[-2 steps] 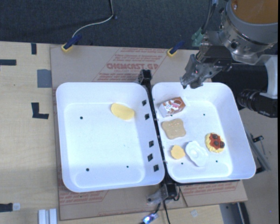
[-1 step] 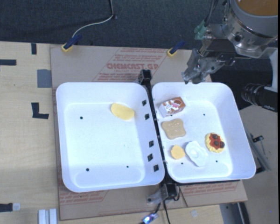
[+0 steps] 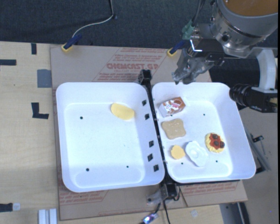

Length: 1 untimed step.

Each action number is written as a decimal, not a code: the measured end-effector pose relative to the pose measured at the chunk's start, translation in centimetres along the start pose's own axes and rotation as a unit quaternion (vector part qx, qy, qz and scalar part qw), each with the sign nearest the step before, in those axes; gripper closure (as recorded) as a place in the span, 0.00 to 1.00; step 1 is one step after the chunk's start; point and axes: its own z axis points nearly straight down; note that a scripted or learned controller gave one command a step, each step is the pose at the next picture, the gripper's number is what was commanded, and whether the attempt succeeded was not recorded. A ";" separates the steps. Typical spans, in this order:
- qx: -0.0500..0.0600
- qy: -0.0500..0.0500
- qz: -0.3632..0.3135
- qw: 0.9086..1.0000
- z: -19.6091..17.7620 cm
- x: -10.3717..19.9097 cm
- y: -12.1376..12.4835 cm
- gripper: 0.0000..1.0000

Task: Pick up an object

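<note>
Gripper (image 3: 185, 74) above the far rim of the right bin (image 3: 233, 107); finger state not discernible. Nothing visibly held. Nearest target: wrapped snack (image 3: 172, 106), lying at about 7 o'clock from the tool, toast piece (image 3: 173, 128) just beyond, same direction.

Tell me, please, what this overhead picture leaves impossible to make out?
- Tool: dark and blurred above the right bin's far rim; its finger state is unreadable.
- Arm: cut off by the top edge.
- Red-and-white item: too small to identify.
- Cardboard lettering: partly hidden by both bins.
</note>
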 end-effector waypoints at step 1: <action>0.000 0.000 0.000 1.000 0.0 1.6 0.0 1.00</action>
